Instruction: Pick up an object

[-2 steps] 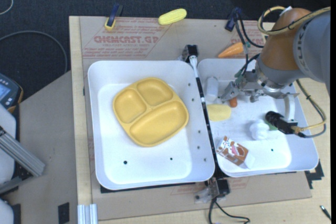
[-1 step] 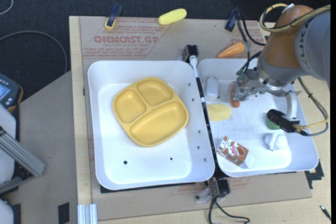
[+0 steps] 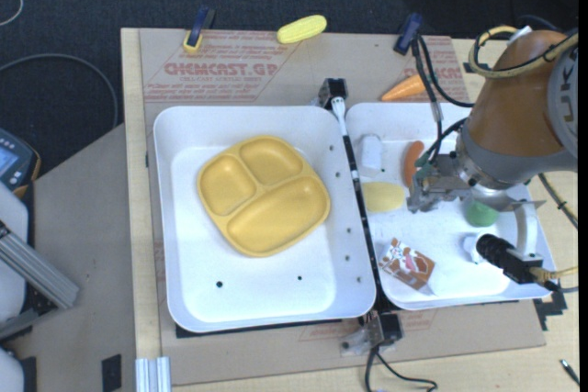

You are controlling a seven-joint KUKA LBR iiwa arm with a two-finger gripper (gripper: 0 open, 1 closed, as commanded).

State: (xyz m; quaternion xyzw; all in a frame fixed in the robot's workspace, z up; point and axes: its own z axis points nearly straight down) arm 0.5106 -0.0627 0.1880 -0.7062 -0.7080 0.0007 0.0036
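Nothing lifted yet: gripper (image 3: 424, 195) low in right bin (image 3: 514, 289) by yellow item (image 3: 384, 196), grip state unclear.

We read only red print on the brown cardboard sheet (image 3: 230, 69) beneath the bins, "CHEMCAST G.P." in large letters, its repeats and the smaller lines below too blurred to make out.

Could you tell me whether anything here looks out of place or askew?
Yes: a yellow banana-like toy and an orange carrot-like piece lie on the bench board behind the bins, outside both. The yellow divided plate sits rotated in the left bin.
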